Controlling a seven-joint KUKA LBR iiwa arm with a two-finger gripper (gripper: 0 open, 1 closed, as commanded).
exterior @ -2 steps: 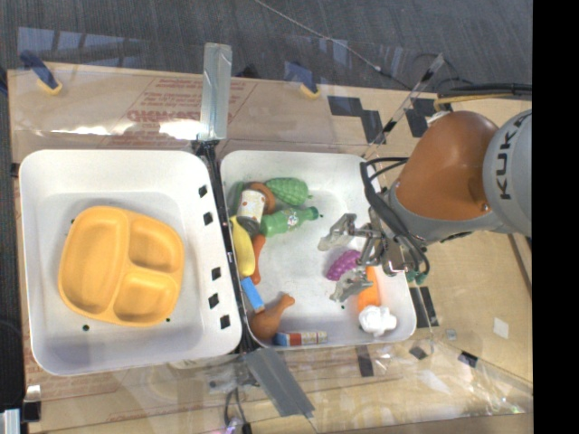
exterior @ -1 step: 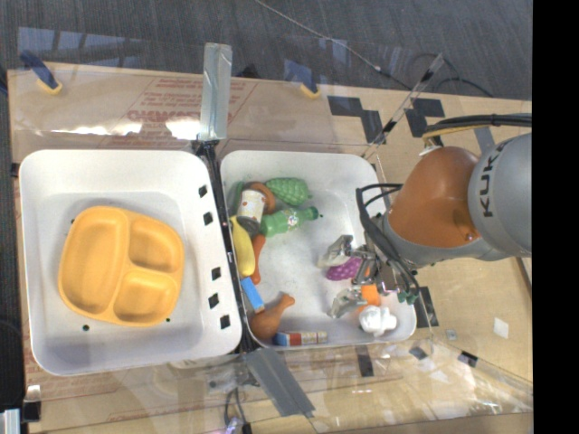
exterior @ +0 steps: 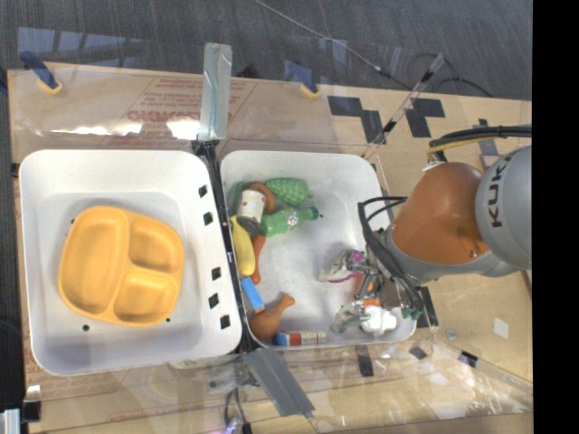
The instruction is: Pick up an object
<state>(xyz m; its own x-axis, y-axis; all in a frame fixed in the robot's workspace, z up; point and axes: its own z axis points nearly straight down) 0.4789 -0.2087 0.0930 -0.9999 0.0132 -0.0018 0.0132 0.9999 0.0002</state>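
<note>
Cardboard is covering the counter (exterior: 109, 107), and two white bins are sitting on it side by side. The left bin (exterior: 41, 269) is carrying a yellow tray (exterior: 120, 264) with three compartments, lying a little left of the middle. The right bin (exterior: 348, 174) is holding the small things. The grey arm (exterior: 507, 215) with its orange band (exterior: 439, 215) is reaching in over the right rim of this bin.

Along the left wall of the right bin, a green bumpy toy (exterior: 288, 189) is lying near the top, with a green bottle (exterior: 288, 218) just below it and a white and red can (exterior: 250, 204) beside them. A yellow banana (exterior: 242, 245) is lying under the can, next to an orange carrot-like piece (exterior: 259, 251). Near the bottom left corner a brown drumstick toy (exterior: 270, 315) is resting, and a marker (exterior: 301, 337) is lying along the bottom wall.

The claw (exterior: 371, 307) is hanging low in the lower right part of the right bin. A small pinkish item (exterior: 342, 266) is lying just left of it, and a white item (exterior: 380, 321) is sitting under it near the corner. How far the claw is opening I cannot tell, and I cannot tell if it is touching or holding either item.
</note>
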